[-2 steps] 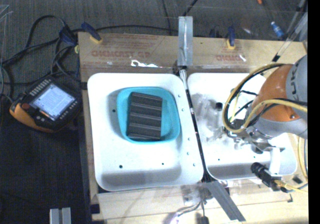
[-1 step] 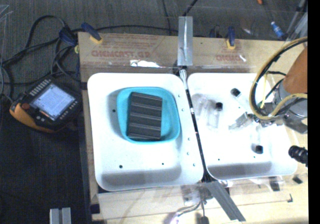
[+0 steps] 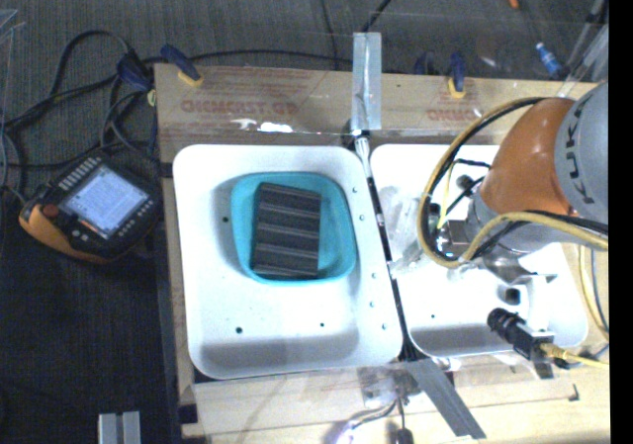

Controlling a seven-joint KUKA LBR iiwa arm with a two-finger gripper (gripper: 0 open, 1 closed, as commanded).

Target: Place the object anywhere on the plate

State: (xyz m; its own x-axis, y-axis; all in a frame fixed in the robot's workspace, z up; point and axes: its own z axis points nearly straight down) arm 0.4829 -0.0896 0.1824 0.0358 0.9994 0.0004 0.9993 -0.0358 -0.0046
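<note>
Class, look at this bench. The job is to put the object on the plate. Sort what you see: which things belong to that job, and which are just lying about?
Belongs to the job:
- dark ridged block, lying on the plate
- blue plate, in the left bin
- robot arm, over the right bin

Just lying about:
- handheld control pendant on the floor
- black cables
- clamps on the board's far edge
</note>
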